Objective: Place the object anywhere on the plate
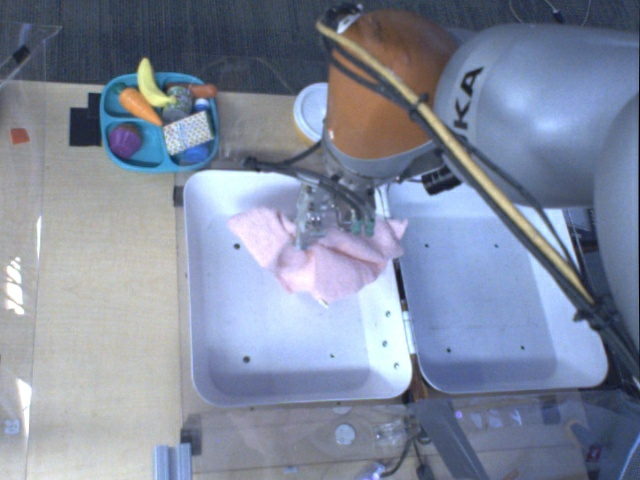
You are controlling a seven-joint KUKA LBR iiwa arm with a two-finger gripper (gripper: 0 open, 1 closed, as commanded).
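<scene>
A crumpled pink cloth (318, 258) lies in the upper middle of the left white bin (230, 348), reaching toward the bin's right wall. My gripper (330, 220) hangs straight down from the orange-banded wrist, right over the cloth's upper part and touching or nearly touching it. A blue divided plate (112, 118) sits on the bench beyond the left bin's far left corner, well away from the gripper. It holds toy food: a banana, a carrot, a purple piece and a patterned block.
The right white bin (500, 308) lies beside the left one, partly under the large grey arm (540, 98). A pale yellow bowl (310, 108) peeks out behind the wrist. A cable (470, 168) runs down along the arm. Wooden bench surface spreads to the left.
</scene>
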